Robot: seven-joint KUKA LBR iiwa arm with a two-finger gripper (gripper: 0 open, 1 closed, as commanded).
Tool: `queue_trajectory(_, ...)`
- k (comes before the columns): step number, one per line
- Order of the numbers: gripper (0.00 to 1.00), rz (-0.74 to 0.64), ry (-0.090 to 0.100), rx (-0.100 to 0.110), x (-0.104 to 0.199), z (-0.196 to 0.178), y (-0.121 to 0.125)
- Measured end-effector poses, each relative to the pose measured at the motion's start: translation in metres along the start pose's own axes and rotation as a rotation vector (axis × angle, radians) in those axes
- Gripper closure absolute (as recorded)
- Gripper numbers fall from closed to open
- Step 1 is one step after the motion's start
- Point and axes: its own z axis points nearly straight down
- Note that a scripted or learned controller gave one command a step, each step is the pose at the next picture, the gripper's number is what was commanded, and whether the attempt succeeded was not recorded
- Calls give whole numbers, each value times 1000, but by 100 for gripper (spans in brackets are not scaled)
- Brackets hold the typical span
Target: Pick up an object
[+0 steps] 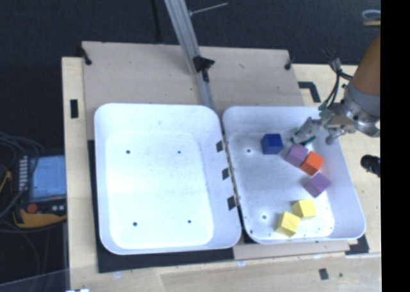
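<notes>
Two white bins [160, 114], jaws [306, 132] by blue cube [271, 143], no readable labels

The pale wooden bench [256, 73] bears two shallow white bins [160, 113] side by side.

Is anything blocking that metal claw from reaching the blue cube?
Nothing visible does. The tool hangs just right of the small blue cube, with bare floor of the right white bin between them. The pale purple cube sits lower, beside that path.
</notes>
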Motion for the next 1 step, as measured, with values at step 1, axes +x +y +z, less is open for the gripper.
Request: queue_trajectory(1,0,-1,-1,1,0,0,0)
